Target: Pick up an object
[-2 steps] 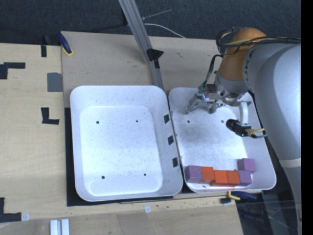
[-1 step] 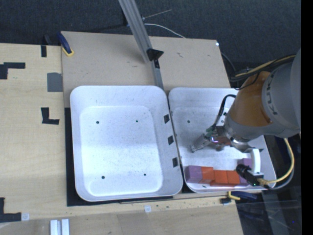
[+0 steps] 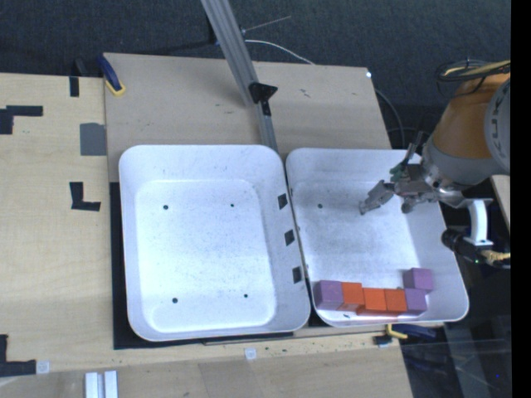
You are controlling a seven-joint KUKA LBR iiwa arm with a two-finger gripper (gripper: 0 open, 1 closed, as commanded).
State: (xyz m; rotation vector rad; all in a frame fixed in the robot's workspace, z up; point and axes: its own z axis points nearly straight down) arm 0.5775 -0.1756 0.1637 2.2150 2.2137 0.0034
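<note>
Orange and purple blocks (image 3: 375,297), rigid and probably light, line the right bin's (image 3: 348,222) near wall; gripper (image 3: 386,196) hovers above, fingers open and empty.

My bench (image 3: 191,106): light wood top. Two shallow white bins sit side by side on it, touching at their inner edges: left bin (image 3: 133,222), right bin (image 3: 348,160). Black mat (image 3: 117,264) shows under the left bin's left edge. Black tape marks (image 3: 79,196) on the wood at far left, plus a grey patch (image 3: 92,138). Blue-yellow clamp (image 3: 112,77) at the back-left corner.
</note>
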